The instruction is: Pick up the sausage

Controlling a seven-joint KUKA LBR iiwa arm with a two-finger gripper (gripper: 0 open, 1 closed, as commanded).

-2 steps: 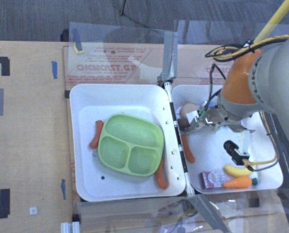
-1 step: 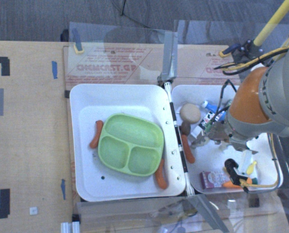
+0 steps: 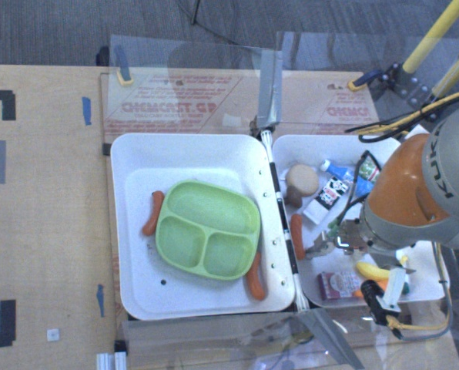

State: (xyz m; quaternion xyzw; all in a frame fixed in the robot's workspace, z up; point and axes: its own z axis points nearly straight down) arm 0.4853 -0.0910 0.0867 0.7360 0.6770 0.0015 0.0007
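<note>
Sausages number three across the two white bins, and the one nearest the gripper (image 3: 327,243) is the sausage (image 3: 297,236) standing lengthwise against the left wall of the right bin (image 3: 414,293), just to the gripper's left and not between its fingers. The gripper's metal tip sits low over the floor of that bin, below the grey wrist and the orange band of the arm (image 3: 408,191); whether the fingers are spread or closed I cannot tell, since the tip is small and partly hidden by the wrist. Farther left of the gripper, across the divider, a second sausage (image 3: 256,277) lies in the left bin (image 3: 182,154) at the lower right edge of a green divided plate (image 3: 208,229), touching or nearly touching its rim. A third sausage (image 3: 152,212) lies well away to the gripper's left, beside the plate's far left edge. Above and slightly left of the gripper rests a round brownish ball-like object (image 3: 303,180), with a black-and-white printed carton (image 3: 327,196) between it and the wrist, and a blue bottle (image 3: 350,171) beyond that. Below and to the right of the gripper lie a yellow banana (image 3: 374,270) and a dark red packet (image 3: 340,285).
</note>
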